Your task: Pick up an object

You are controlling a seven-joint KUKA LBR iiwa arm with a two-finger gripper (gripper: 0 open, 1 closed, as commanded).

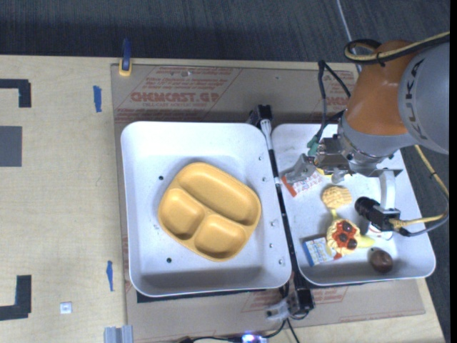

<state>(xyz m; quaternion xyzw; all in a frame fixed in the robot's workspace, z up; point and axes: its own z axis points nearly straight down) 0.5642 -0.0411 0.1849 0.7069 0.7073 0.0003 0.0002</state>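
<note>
The left bin (136,191) holds a yellow three-compartment tray (208,210) at its centre. The right bin (421,259) holds a red-and-white packet (303,184), a tan biscuit (335,196), a yellow-and-red toy (345,236), a blue-edged card (315,249) and a brown ball (381,261) near its front right corner. The pincer (321,157) hangs by the packet; its opening cannot be told.

Dk grey carpet (214,13), plywood bench (57,191)
</note>
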